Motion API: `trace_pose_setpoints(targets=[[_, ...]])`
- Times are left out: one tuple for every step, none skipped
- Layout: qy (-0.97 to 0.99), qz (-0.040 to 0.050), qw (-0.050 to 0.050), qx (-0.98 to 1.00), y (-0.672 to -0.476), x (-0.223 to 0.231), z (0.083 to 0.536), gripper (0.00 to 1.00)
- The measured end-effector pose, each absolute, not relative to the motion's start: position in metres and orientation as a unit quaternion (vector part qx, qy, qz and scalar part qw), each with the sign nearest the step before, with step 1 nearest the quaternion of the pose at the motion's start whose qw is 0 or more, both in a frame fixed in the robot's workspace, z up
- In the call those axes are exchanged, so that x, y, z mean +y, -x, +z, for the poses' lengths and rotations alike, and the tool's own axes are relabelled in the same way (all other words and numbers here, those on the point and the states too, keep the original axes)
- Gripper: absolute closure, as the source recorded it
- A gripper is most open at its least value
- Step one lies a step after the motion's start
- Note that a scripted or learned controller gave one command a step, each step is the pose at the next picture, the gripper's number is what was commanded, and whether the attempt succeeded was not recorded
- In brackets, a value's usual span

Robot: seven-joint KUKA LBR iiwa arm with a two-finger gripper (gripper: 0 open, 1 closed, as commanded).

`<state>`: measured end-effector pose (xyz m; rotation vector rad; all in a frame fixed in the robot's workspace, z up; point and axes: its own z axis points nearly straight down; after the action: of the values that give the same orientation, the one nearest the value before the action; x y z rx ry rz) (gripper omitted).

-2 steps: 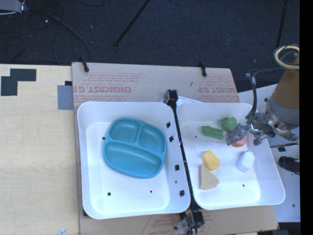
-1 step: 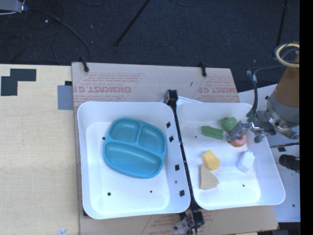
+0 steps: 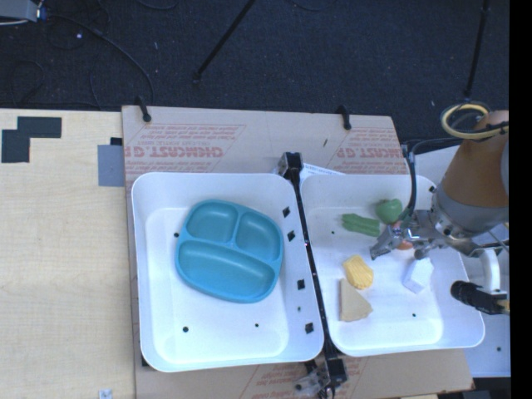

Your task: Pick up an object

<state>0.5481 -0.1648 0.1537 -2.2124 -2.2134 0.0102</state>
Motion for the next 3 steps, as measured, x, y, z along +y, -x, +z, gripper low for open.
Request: trace_pose_setpoints(targets=[[0.707, 0.0028, 0.006, -0.707, -0.545, -0.172, 0.103, 0.0], [0.707, 0.001, 0.003, -0.707, -0.546, -0.172, 0.086, 0.0], [0.707, 0.001, 0.004, -0.707, -0.547, -0.173, 0.095, 1.0]])
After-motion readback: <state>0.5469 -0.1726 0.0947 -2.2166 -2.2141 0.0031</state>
